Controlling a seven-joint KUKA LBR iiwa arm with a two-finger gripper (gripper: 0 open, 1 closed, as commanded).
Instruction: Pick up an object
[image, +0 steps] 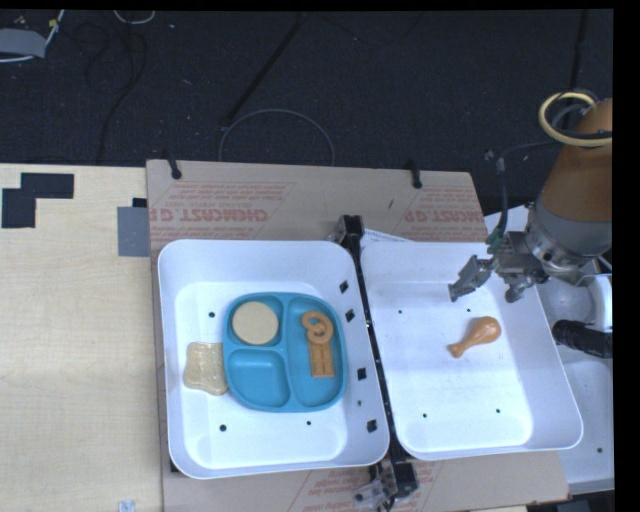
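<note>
Two shallow white bins sit side by side on a cardboard sheet (300, 205) laid across the bench. The left bin (190, 270) holds a blue divided tray (268, 385) with three compartments: a round tan disc (254, 322) lies in the upper left compartment, and a brown key-shaped piece (318, 343) with a ring at its top lies lengthwise in the right compartment. A pale, rough-edged slab (205, 367) rests on the bin floor, touching the tray's left edge. The right bin (430, 420) contains a single tan drumstick-shaped object (475, 337), lying tilted with its thicker end up and to the right and its narrow end down and to the left, in the upper right part of the bin floor. The arm (578, 185) enters from the right, its orange band above the grey wrist. The gripper (492, 278) hangs over the upper right area of the right bin, just above the drumstick in the view and apart from it. Its two fingers (466, 280) are spread, with nothing between them. A black clip strip (362, 330) runs along the seam where the two bins meet. Dark floor with loose cables (270, 120) lies beyond the bench.
</note>
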